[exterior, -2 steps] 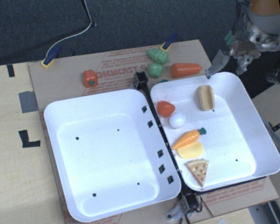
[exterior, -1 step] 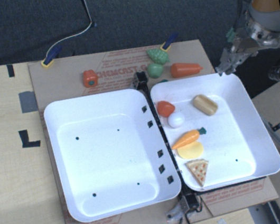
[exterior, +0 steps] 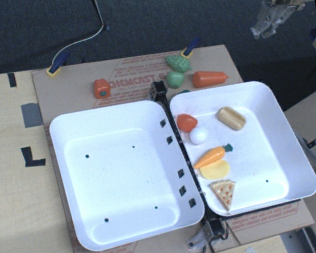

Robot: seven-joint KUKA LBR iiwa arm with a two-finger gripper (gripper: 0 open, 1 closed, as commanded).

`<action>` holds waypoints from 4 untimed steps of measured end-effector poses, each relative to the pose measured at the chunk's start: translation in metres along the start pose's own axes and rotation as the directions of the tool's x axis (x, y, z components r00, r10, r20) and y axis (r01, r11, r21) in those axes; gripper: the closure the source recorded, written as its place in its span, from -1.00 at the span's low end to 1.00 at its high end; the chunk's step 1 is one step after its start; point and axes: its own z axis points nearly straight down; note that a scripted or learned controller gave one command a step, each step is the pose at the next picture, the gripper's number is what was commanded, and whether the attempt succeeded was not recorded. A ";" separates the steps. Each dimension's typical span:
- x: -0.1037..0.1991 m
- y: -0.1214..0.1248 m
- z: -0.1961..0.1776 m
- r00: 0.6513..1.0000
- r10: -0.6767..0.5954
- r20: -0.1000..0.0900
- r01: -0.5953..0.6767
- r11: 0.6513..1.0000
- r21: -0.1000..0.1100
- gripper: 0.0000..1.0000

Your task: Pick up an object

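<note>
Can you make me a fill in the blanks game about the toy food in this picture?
1. The pizza slice lies in the ____ bin of the two white bins.
2. The orange carrot in the bin has a ____ leafy end.
3. The white egg touches a toy that is ____ in color.
4. The robot's hand is up in the top ____ corner of the picture.

Missing words: right; green; red; right
</note>
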 end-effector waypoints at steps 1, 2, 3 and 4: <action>-0.007 0.000 -0.122 1.000 0.002 0.001 -0.002 1.000 0.001 1.00; -0.019 -0.101 0.080 1.000 0.009 -0.008 -0.009 0.999 0.036 1.00; -0.021 -0.062 -0.063 1.000 0.002 0.002 -0.002 1.000 0.000 1.00; -0.042 -0.032 -0.117 1.000 0.004 0.001 -0.004 1.000 0.009 1.00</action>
